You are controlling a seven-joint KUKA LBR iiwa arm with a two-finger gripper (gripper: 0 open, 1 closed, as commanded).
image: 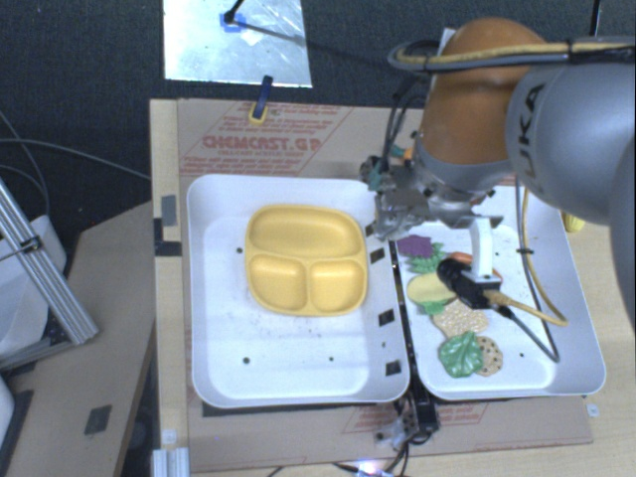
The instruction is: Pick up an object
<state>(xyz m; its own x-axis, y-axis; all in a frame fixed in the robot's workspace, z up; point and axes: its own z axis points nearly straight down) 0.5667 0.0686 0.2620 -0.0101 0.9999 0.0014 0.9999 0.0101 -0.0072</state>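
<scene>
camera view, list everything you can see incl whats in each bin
white bins: two, white, side by side
divided plate: one, yellow, middle of left bin
purple toy food: one, purple, right bin, back left
green leaf pieces: two, green, one beside the purple toy food, one at right bin's front
oval slice: one, pale yellow, right bin, left side
orange piece: one, orange, right of the purple toy food
crackers: two, beige speckled and brown, by the front leaf
cardboard sheet: one, brown, under both bins
foil sheet: one, silver, behind the cardboard
arm: one, grey with orange band, from right
gripper: one, dark metal, over the bins' shared edge, at the back
</scene>
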